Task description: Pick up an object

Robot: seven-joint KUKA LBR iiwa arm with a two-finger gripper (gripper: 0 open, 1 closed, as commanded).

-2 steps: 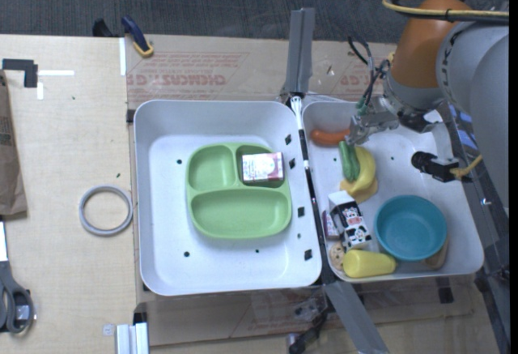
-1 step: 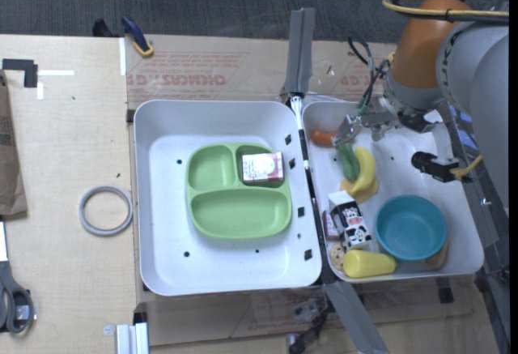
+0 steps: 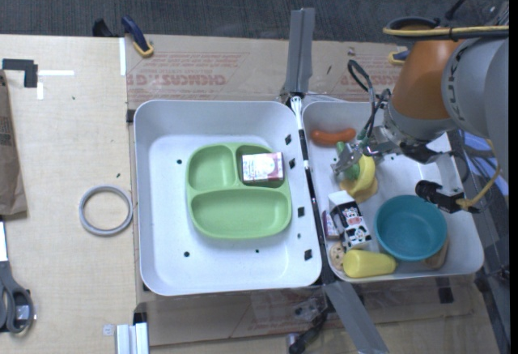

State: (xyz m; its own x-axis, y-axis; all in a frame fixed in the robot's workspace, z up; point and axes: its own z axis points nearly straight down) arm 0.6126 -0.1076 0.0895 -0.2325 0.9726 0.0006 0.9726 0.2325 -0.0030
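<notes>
The banana (image 3: 363, 174) is the thing right under the gripper (image 3: 350, 159). You can see it in the right bin (image 3: 465, 257), yellow and curved, touching the gripper's tip. You cannot tell if the gripper is holding it, because the metal parts sit in front of it.

Just past the gripper, toward the back of the bin, lies an orange carrot (image 3: 333, 135). On the near side of the gripper sits a small black and white carton (image 3: 349, 222), and past that a yellow lemon-shaped toy (image 3: 368, 263) by the bin's front edge. Beside the carton, under the arm (image 3: 453, 77), you see a blue bowl (image 3: 411, 228).

Off to the far side of the gripper, across the bin wall, is the left bin (image 3: 154, 206). In it lies a green tray with three parts (image 3: 237, 193). A small red and white box (image 3: 262, 168) sits in the tray's corner part nearest the gripper.

Well away, out on the bench (image 3: 65, 150), lies a grey ring (image 3: 105, 209).
</notes>
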